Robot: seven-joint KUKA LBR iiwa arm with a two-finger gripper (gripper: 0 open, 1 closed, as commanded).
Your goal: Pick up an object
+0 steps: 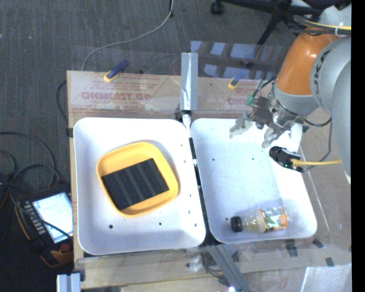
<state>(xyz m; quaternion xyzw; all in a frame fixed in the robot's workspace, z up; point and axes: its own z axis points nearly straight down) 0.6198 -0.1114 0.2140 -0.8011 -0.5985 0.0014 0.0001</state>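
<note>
The gripper (252, 132) hung spread open and empty over the far end of the right bin (228, 171), probably poised to descend, while the bottle (260, 222) lay on its side well apart at that bin's near edge.

A robotics lab or test cell is indicated. Two white bins (197, 171) are set on a plywood bench; beyond them, grey carpet (45, 40) with loose cables and chair legs (268, 14) is seen. Left of the bins, a handheld control pendant (48, 214) is laid.
</note>
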